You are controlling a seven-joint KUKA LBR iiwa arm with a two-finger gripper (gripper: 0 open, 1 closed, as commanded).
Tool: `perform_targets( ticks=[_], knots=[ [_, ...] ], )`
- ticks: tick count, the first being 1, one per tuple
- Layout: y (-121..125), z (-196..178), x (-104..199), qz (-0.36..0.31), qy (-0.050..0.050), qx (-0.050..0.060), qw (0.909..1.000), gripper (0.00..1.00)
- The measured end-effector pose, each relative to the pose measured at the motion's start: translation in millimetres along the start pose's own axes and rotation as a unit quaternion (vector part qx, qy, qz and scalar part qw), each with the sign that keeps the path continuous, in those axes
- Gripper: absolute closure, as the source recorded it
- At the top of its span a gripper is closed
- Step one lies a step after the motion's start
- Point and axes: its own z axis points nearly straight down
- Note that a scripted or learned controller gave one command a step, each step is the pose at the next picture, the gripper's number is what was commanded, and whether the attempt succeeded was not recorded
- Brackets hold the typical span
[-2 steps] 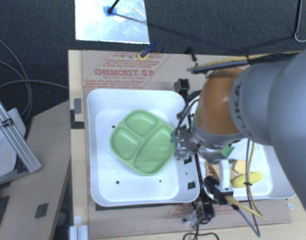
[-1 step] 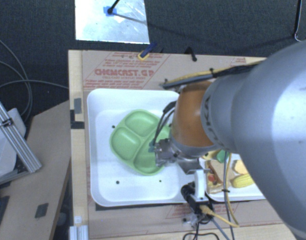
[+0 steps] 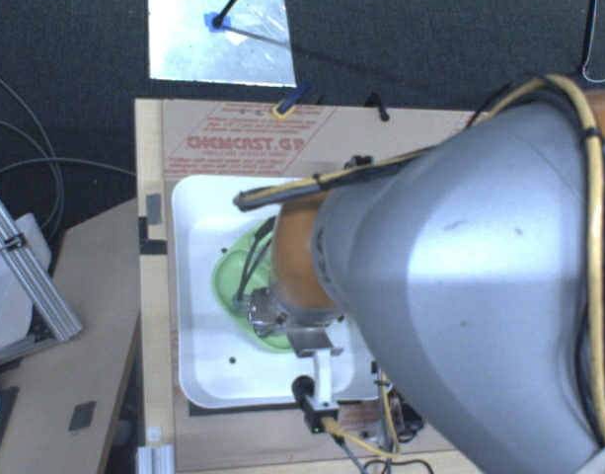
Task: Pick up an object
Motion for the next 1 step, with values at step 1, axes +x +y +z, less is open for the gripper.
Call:
perform_targets(
  ticks=[1],
  knots=[
    [78.0,-161.8,34.5,-0.002,0.005,-0.005,1.0,1.0]
  ],
)
